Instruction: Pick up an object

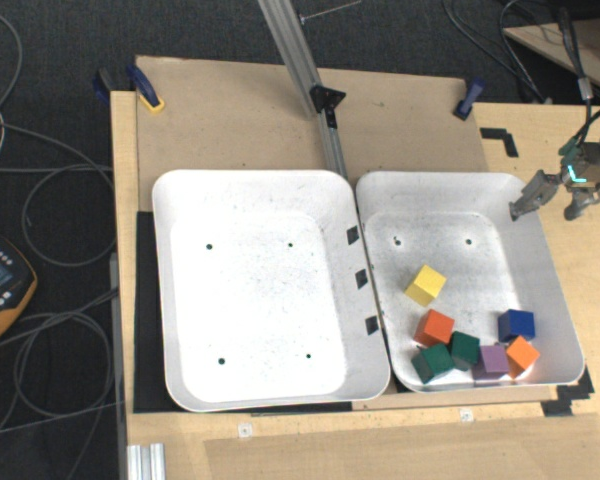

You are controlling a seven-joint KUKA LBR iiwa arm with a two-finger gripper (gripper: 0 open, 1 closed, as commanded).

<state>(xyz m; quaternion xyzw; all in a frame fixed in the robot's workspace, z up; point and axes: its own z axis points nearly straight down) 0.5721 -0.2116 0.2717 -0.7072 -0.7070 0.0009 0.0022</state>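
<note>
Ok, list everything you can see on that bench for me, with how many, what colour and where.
Bins: 2, white, side by side; left bin, right bin.
Blocks: 7, all in the right bin's near half: yellow, two orange, blue, two green, purple.
Clamps: 2, blue, far board corners.
Metal rail: 1, grey, slanting down between the bins.
Gripper: 1, grey, over the right bin's far right rim.

Wooden bench [280, 448] carries two white bins side by side: left bin [180, 208], right bin [555, 298]. Blue clamps [146, 89] at back edge.
</note>
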